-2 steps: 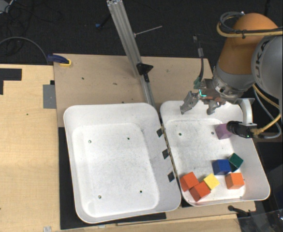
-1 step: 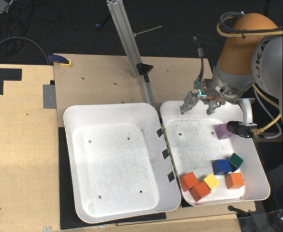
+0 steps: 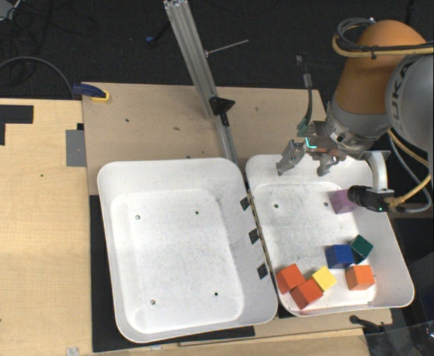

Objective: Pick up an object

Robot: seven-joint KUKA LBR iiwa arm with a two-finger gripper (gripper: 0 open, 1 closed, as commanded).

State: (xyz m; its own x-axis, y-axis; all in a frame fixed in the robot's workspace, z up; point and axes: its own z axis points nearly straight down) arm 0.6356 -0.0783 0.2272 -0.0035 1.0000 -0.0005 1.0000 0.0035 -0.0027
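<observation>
My gripper (image 3: 306, 162) hangs over the far edge of the right bin (image 3: 291, 213), its two fingers spread open with nothing between them. Several small blocks lie in that bin. A purple block (image 3: 341, 201) sits near the right wall, below and right of the gripper. At the near end lie a blue block (image 3: 340, 256), a dark green block (image 3: 362, 247), an orange block (image 3: 360, 277), a yellow block (image 3: 324, 279) and two red-orange blocks (image 3: 298, 285). All the blocks rest on the bin floor, apart from the gripper.
The left bin (image 3: 173, 247) stands beside the right one, with black clips (image 3: 252, 235) along the shared edge. A slanted aluminium rail (image 3: 199, 69) rises behind the bins. A black cable end (image 3: 365, 197) juts in by the purple block.
</observation>
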